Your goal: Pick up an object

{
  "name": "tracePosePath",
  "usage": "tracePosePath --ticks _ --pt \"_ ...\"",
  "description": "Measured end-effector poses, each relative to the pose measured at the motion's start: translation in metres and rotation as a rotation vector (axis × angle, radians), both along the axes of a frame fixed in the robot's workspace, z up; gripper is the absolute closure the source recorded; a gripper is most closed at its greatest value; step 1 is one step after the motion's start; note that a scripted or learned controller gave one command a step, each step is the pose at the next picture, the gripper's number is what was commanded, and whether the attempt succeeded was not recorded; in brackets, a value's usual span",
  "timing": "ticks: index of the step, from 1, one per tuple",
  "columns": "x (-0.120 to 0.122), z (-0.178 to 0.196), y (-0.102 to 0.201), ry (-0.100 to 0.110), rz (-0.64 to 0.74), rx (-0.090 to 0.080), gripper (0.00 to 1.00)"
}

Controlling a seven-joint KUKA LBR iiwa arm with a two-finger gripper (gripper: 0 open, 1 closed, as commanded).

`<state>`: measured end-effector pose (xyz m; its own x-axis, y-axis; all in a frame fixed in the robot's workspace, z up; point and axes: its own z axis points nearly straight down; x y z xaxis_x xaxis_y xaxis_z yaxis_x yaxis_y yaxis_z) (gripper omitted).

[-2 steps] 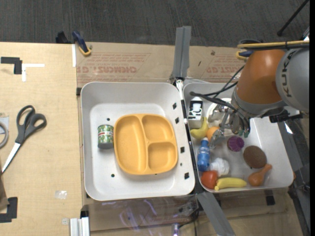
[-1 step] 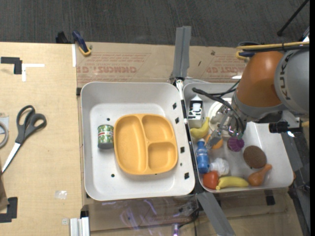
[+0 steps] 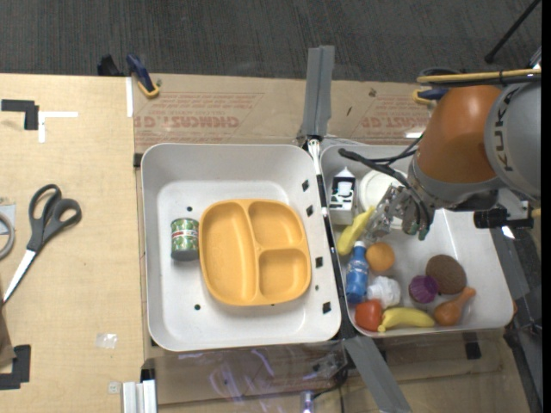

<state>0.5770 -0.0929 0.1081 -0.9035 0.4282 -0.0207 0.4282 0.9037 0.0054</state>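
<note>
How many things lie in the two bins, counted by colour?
Yellow: 3, the plate and two bananas
Orange: 2
Green: 1
Blue: 1
Red: 1
Purple: 1
Brown: 1
White: 2
Total: 12

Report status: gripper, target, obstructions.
Gripper low in right bin, fingers unclear. Nothing seen held. Nearest: upper banana, orange. Crowded: blue bottle, kiwi close by.

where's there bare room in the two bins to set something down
Left bin: bare floor along the front edge below the yellow divided plate, and across the back above it; the green can sits at the plate's left. Right bin: crowded at front-left with bananas, blue bottle and tomato; the gripper hangs above.
</note>
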Motion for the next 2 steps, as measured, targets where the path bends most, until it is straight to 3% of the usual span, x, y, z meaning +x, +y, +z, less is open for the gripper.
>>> tracePosePath --ticks 1,2 --pt "0.0388 0.1294 -0.0216 0.019 -0.157 0.004 1.00" --pt "0.0389 0.1290 -0.0215 0.018 -0.157 0.004 0.00"
